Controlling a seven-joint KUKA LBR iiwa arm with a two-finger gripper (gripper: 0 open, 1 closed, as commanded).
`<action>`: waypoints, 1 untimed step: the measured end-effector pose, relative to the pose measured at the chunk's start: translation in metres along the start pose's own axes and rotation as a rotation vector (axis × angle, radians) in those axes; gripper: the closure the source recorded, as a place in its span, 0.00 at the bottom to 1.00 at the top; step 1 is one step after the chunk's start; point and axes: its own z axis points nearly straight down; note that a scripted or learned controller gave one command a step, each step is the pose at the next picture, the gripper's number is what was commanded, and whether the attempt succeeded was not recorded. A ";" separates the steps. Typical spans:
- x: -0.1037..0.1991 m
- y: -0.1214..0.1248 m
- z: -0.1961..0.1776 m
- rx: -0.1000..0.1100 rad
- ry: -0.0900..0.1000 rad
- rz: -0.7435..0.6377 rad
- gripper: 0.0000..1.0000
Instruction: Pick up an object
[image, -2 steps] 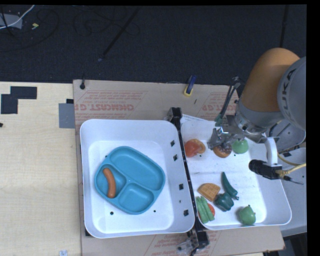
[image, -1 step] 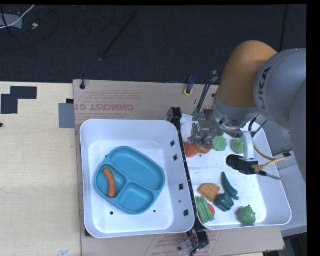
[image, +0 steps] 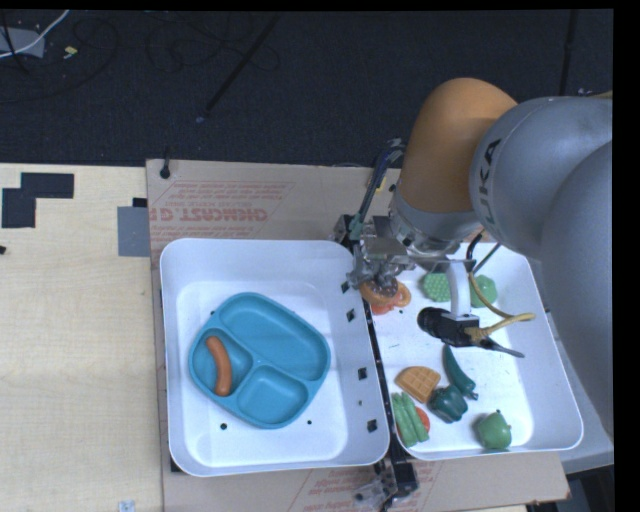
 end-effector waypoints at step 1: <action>0.034 0.008 -0.013 -0.001 0.001 0.000 1.00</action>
